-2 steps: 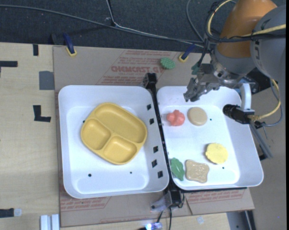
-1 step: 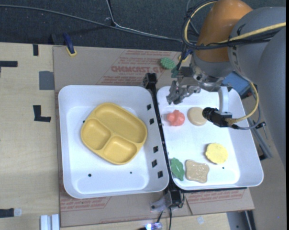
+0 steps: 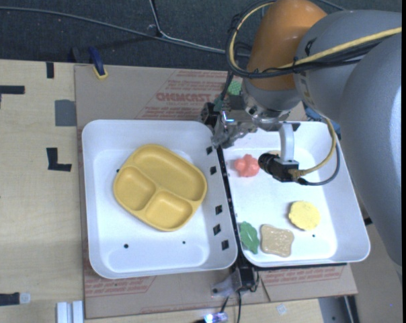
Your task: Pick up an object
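The right bin [image 3: 337, 200] holds a pink-red lump [image 3: 245, 165] near its upper left, a yellow round piece [image 3: 304, 214], a tan toast-shaped piece [image 3: 277, 241] and a small green piece [image 3: 249, 236] along its front. A yellow divided plate [image 3: 159, 186] lies in the left bin [image 3: 99, 200]. My gripper [image 3: 223, 128] hangs low over the top of the ridge between the two bins, up and to the left of the pink-red lump and apart from it. Nothing shows held in it.
The grey arm and its orange band [image 3: 283, 39] cover the far right of the right bin. A black cylinder on a yellow cable [image 3: 277, 167] hangs just right of the pink-red lump. Cardboard [image 3: 156, 93] lies under the bins.
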Available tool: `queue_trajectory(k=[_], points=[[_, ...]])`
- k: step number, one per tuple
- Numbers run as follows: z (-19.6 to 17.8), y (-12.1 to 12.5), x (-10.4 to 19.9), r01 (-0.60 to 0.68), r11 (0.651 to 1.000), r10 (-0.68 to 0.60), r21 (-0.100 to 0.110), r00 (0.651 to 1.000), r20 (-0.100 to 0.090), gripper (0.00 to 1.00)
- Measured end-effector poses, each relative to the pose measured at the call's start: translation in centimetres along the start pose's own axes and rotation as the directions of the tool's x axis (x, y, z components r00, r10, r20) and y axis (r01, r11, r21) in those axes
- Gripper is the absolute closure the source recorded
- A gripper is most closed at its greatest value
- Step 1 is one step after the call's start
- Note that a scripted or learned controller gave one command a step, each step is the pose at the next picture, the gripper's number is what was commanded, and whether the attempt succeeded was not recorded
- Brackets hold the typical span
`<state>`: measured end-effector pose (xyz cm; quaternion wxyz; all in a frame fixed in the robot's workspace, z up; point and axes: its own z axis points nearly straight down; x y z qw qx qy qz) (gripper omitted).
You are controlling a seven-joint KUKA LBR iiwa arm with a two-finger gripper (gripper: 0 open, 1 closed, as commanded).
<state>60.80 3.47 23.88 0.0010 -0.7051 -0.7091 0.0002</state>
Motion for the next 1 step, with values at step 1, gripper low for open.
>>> queue_trajectory(k=[1], points=[[0.11,1.16,4.59,0.0,1.0,0.0,0.0,1.0,0.0,1.0]])
